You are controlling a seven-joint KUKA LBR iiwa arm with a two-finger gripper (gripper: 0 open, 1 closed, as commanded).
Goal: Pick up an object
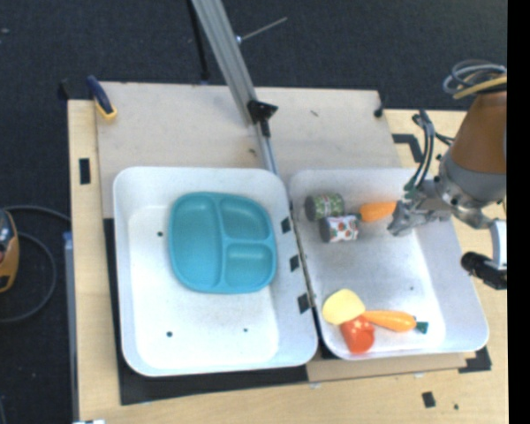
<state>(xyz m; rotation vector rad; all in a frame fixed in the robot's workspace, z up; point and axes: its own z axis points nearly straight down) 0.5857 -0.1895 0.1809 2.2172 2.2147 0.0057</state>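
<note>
My gripper (401, 222) hangs over the back right part of the right bin (450, 321), just right of a small orange piece (376, 210). Left of that piece lie a green can (324, 206) and a white patterned can (339, 229). Near the bin's front edge sit a yellow round thing (343, 306), a red pepper-like thing (359, 336) and an orange carrot with a green tip (391, 321). Nothing shows between the fingers.
The left bin (141, 325) holds a teal divided plate (223, 241). A grey metal rail (225, 51) slants in from the top to the gap between the bins. The arm's orange band (482, 140) stands at the right edge.
</note>
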